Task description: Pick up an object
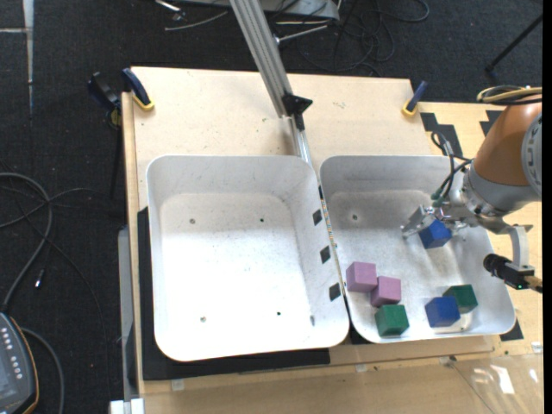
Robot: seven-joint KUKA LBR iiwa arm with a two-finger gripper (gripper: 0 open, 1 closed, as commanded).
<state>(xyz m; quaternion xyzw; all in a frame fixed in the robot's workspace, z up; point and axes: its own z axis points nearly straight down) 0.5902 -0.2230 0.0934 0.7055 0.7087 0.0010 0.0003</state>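
Blue small cube (435,234) sits between the metal two-finger gripper (430,225) fingers, above the right white bin (379,179), apparently lifted. Grasp looks done; other cubes lie near the bin's front edge.

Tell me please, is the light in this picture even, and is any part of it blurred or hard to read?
In the camera view the light is soft and even, with faint shadows beside the blocks in the right bin; the pink blocks look sharp, while the gripper is small and slightly soft, with a blue block at its tip.
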